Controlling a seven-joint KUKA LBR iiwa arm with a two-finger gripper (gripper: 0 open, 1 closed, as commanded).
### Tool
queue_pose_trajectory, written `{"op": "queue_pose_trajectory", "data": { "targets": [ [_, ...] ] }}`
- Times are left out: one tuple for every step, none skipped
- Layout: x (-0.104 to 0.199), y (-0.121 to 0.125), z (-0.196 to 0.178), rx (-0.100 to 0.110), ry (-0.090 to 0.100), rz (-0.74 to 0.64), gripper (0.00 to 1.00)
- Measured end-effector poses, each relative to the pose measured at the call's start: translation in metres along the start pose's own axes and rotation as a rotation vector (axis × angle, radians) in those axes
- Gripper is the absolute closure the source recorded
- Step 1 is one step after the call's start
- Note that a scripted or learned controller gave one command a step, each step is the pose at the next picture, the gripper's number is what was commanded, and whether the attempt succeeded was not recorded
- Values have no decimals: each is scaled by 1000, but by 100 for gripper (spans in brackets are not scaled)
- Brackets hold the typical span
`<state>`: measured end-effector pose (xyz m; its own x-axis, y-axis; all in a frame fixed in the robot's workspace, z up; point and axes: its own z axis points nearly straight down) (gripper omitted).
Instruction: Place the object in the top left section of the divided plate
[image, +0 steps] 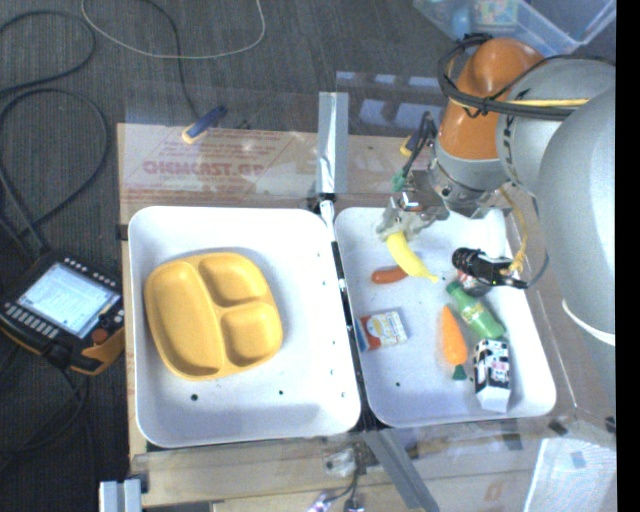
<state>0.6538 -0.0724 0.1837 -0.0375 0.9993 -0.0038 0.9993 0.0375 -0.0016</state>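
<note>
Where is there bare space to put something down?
Left bin: bare floor along the front edge and right side of the yellow divided plate. Right bin: a bare patch in front of the small carton. Crowded near the banana, carrot, green bottle.

Arm (575, 140): cut off by the right and top edges.
Banana (409, 255): top end tucked under the gripper (408, 218), finger spacing too small to tell.
Small carton (384, 328): label print unreadable.
Clear tub (520, 20): cropped at the top edge.
Teach pendant (62, 310): screen blurred.
</note>
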Motion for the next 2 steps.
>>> {"op": "queue_pose_trajectory", "data": {
  "targets": [
    [87,-85,1,2,4,-93,100],
    [131,-13,-34,-1,2,-284,100]
  ]
}}
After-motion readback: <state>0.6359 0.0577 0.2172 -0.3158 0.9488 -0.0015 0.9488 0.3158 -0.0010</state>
